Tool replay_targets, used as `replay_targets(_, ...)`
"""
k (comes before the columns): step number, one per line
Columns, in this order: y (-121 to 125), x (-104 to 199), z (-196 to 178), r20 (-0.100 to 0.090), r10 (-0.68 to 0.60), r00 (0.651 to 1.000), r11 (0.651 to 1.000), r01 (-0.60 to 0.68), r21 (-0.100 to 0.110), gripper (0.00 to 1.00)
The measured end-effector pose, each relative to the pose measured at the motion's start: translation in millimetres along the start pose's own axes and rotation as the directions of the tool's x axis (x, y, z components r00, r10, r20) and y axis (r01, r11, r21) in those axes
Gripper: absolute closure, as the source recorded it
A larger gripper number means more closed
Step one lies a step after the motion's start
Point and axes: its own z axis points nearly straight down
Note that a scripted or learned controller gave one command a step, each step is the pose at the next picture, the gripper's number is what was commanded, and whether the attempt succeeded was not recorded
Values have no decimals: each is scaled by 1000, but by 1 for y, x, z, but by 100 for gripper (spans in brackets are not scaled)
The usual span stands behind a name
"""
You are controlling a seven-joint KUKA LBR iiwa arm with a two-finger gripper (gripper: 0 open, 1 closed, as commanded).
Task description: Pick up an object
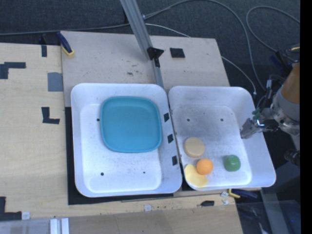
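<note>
overhead slanted view of the counter [112, 52] with two shallow white bins set side by side. the left bin [87, 179] carries a blue square plate [130, 124] with rounded corners, lying flat in the far half of the bin. the right bin [219, 99] carries four small things, all gathered toward its near edge: a tan round disc [194, 146] left of centre; an orange ball [204, 166] just near and right of the disc; a yellow curved piece [195, 178] at the near left corner, touching the orange ball and partly under it; and a green round object [232, 163] to the right, apart from the ball. the far half of the right bin's floor is bare and speckled with dark marks. the arm [292, 94] enters from the right, grey with an orange band above the wrist. the claw [249, 126] sits at the right rim of the right bin, far of and right of the green round object and apart from it; nothing is seen in it, and whether it stands wide or narrow cannot be told from this angle. a grey metal rail [139, 23] runs from the far edge of the scene down to the gap between the bins. dark tape patches lie on the counter's left part, and cables trail over the dark floor beyond.
</note>
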Motion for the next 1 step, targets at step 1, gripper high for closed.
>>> replay_targets(1,1,0,-52,0,0,1000,1000,0,0,100)
